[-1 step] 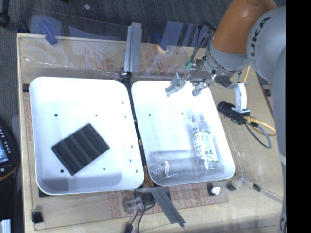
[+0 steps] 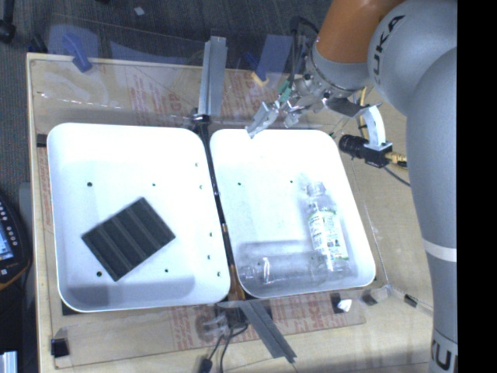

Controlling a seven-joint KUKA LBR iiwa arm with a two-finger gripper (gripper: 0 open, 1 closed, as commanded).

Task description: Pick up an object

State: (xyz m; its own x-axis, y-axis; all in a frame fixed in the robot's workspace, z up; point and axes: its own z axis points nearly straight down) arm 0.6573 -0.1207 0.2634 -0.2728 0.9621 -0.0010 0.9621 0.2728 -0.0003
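Note:
A clear plastic bottle with a white label (image 2: 324,225) lies along the right side of the right bin (image 2: 264,169). A second clear bottle (image 2: 281,261) lies across that bin's front, touching the first at its lower end. A black ribbed slab (image 2: 128,238) rests flat in the left bin (image 2: 70,150). My gripper (image 2: 273,116) hangs above the far rim of the right bin, with pale fingers pointing down-left. Its fingers stand slightly apart with nothing between them. It is well away from both bottles.
A metal divider bar (image 2: 211,76) runs between the bins at the back. A cable and black connector (image 2: 365,150) hang off the wrist by the right bin's far right corner. The grey arm (image 2: 435,130) fills the right side.

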